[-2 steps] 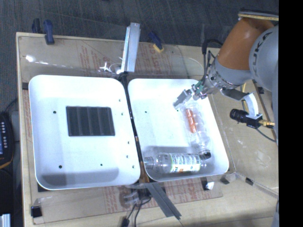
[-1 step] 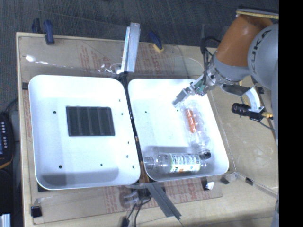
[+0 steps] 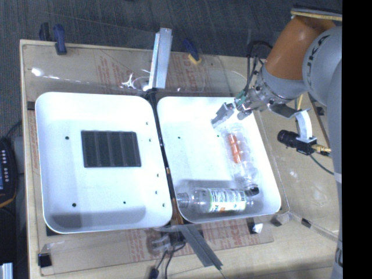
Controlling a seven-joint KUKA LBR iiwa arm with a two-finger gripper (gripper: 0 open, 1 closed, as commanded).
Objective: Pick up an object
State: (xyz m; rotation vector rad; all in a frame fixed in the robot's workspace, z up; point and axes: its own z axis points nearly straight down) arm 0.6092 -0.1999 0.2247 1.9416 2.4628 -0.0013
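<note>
Claw first: from the overhead camera I've got it hanging over the upper part of the right bin, reaching in from the right under the orange-banded wrist. I can't tell whether it's open or shut from this slanted angle, and nothing sits visibly between its tips, so I'm calling it empty-handed for now.

Below the claw, just beside it, lies a clear plastic bottle with orange contents, stretched along the right wall of that bin. That looks like the nearest candidate, and my read is the arm is lined up near the bottle's top end because that's the closest grab.

Further down, a second clear bottle with a label lies on its side across the bottom of the same bin, tucked against the lower wall. Both bottles lie flat and round, so I'd expect them to roll or slip under a pinch; clear plastic against a wall leaves little room for one tip.

Over on the left bin, a dark ribbed rectangular pad lies flat in the middle, well apart from the claw. Both bins sit side by side on the desk, touching along the centre seam.

No pick made yet, by my judgement.
</note>
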